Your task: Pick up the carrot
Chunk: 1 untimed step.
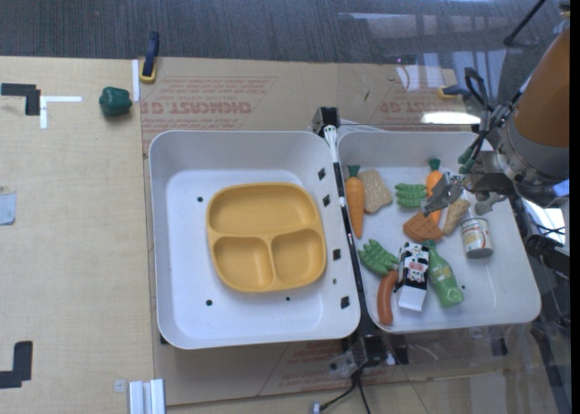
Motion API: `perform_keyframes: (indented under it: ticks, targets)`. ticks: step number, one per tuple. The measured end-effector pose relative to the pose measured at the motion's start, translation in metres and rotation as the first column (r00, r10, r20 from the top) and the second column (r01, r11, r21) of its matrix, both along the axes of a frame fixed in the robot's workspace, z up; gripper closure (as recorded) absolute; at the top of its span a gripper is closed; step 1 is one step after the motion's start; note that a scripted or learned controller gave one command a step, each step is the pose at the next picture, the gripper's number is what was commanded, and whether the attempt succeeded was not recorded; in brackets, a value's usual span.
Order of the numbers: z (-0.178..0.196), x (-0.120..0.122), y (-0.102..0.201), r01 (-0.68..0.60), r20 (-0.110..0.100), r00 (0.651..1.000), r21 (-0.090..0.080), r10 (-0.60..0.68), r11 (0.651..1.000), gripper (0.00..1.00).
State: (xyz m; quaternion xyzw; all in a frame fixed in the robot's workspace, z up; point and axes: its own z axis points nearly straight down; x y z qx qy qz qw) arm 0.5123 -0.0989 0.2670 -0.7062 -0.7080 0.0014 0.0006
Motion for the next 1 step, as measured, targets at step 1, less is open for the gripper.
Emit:
perform_keyframes:
  ticks: [1]
  targets:
    - [-0.0744, 0.0724, -0.0735, 0.206, 0.001, 0.979, -0.001, -0.206, 0.979, 0.0]
